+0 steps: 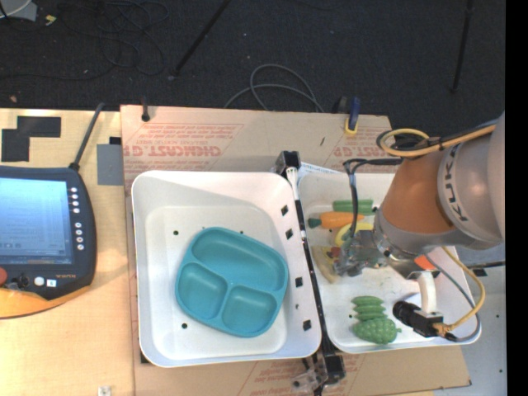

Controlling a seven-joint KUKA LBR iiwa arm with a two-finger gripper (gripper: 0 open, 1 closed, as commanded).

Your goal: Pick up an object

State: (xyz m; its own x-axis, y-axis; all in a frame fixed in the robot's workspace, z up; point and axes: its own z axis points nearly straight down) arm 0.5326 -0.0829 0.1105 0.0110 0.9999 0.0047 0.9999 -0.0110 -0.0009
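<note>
- The gripper (356, 254) is seen lowered into the right bin (394, 285), near that bin's left wall, at the end of the arm (462, 192), which enters from 3 o'clock.
- How wide the gripper stands cannot be told: its tip is hidden under the wrist.
- Nothing can be seen held by it.
- An orange piece (333, 219) is found at 11 o'clock from the gripper, near it, with a long green piece (355, 206) just above that, at 12 o'clock.
- A yellow piece (341, 237) is seen just beside the gripper at 10 o'clock; whether the two touch cannot be told.
- A green pod (369, 304) lies at 6 o'clock from the gripper, apart from it.
- A bumpy green piece (375, 331) lies just beyond the pod, also at 6 o'clock, near the bin's lower rim.
- In the left bin (165, 200), at 9 o'clock from the gripper and well apart, a teal divided plate (232, 280) is laid flat.
- Both bins are set on a sheet of cardboard (214, 139).
</note>
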